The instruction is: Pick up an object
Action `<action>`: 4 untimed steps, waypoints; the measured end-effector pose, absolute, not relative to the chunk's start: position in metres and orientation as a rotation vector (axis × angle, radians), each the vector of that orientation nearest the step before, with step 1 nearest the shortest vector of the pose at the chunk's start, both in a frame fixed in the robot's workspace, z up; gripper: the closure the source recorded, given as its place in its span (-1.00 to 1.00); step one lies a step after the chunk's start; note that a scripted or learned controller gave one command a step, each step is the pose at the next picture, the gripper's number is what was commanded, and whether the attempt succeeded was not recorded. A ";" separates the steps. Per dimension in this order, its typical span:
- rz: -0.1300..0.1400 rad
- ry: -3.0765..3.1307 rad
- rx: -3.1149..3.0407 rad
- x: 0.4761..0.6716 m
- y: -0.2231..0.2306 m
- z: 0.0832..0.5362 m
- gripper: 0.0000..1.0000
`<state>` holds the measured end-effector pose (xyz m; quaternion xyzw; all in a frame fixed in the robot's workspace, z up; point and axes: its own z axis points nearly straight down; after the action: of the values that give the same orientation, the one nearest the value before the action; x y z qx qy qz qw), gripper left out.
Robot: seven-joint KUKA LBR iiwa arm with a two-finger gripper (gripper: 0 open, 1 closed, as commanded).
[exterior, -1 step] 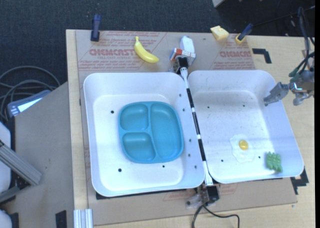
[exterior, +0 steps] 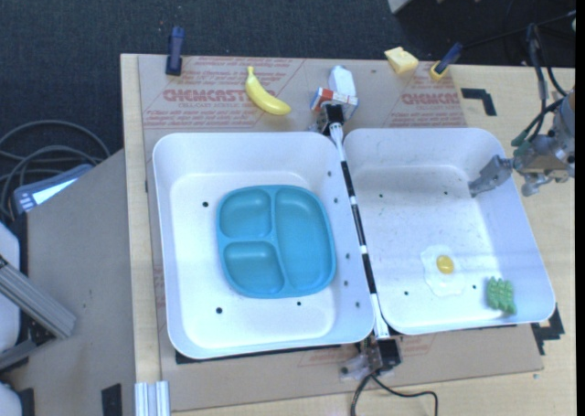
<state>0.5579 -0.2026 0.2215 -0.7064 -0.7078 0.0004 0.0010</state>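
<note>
Fried egg lies flat in right bin, toward its near-right part: white irregular blob w/ small yellow yolk off-centre toward the top. Nothing on it or touching it. Just right & a bit nearer: green leafy piece, small, bumpy, close to the bin's right wall, apart from the egg. Rest of that bin floor bare, w/ faint specks.

Gripper sits at the bin's far-right corner, over the rim area, well apart from egg & green piece; grey finger points left-down into the bin. Fingers' spacing: can't tell from this angle. Nothing seen between them.

Left bin holds blue divided plate, 3 compartments, roughly centred. Bins touch along the middle seam.

Outside bins, on the board at the far edge: banana, a red-white small carton by the seam, yellow cheese wedge, blue clamps at both far corners.
</note>
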 end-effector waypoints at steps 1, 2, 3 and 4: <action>0.001 -2.221 -2.219 0.563 -0.196 0.180 -1.00; 0.002 -2.219 -2.220 0.557 -0.188 0.148 -1.00; 0.001 -2.220 -2.221 0.527 -0.161 0.084 -1.00; -0.005 -2.224 -2.218 0.595 -0.221 0.104 -1.00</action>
<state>0.5949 -0.2210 0.1043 -0.7062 -0.7081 -0.0017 0.0003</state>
